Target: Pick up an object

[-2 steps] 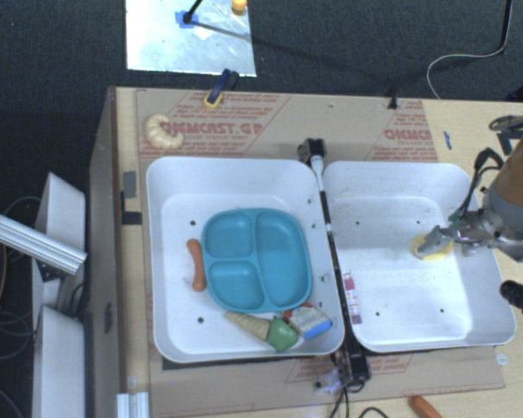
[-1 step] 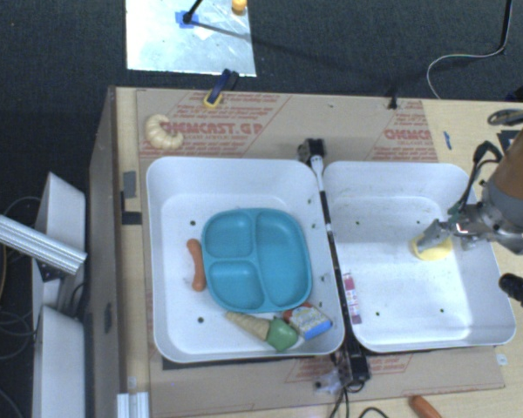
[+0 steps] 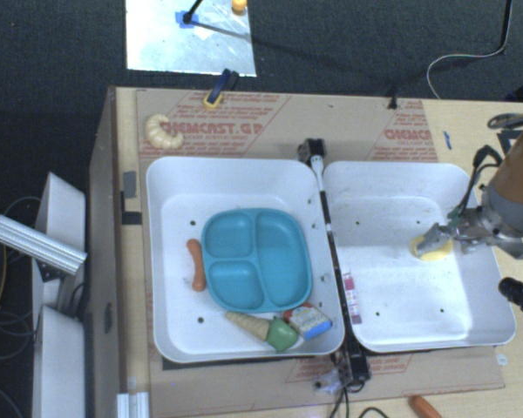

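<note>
A small yellow object [image 3: 431,249] lies in the right bin [image 3: 392,320], toward its right side. My gripper [image 3: 442,236] reaches in from the right and sits right at the yellow object, its tips touching or just over it. The left bin [image 3: 170,259] holds a blue divided plate [image 3: 255,259], an orange sausage-shaped toy [image 3: 196,264], a cone-shaped toy [image 3: 247,323], a green block [image 3: 282,334] and a small blue-and-white packet [image 3: 312,320].
A metal divider [image 3: 329,233] runs between the two bins. On the cardboard behind the bins lie a pale curled object [image 3: 163,130] and a blue-and-yellow tool [image 3: 219,88]. An orange item [image 3: 426,405] lies by the front edge.
</note>
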Robot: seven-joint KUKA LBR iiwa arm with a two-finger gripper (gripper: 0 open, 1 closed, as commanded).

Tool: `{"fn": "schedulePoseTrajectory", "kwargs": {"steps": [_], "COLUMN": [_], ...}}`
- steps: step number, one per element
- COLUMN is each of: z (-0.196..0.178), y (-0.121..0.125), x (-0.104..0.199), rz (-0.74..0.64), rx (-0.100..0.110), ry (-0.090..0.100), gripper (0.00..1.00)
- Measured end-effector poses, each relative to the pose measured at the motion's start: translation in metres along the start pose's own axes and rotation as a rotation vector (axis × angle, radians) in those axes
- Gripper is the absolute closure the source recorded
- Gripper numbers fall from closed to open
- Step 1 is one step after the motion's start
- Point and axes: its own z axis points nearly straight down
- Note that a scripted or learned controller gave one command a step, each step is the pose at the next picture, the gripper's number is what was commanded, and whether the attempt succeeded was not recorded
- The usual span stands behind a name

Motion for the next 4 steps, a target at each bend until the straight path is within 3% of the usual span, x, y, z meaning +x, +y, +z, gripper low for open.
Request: {"fn": "schedulePoseTrajectory", "kwargs": {"steps": [2,4], "z": [-0.016,-0.002], "y": [0.002,0.011], "x": [0.0,0.002], "rz": [-0.001,-0.002], "rx": [-0.002,0.0], "ry": [0.0,0.0], "gripper": [0.0,0.0]}}
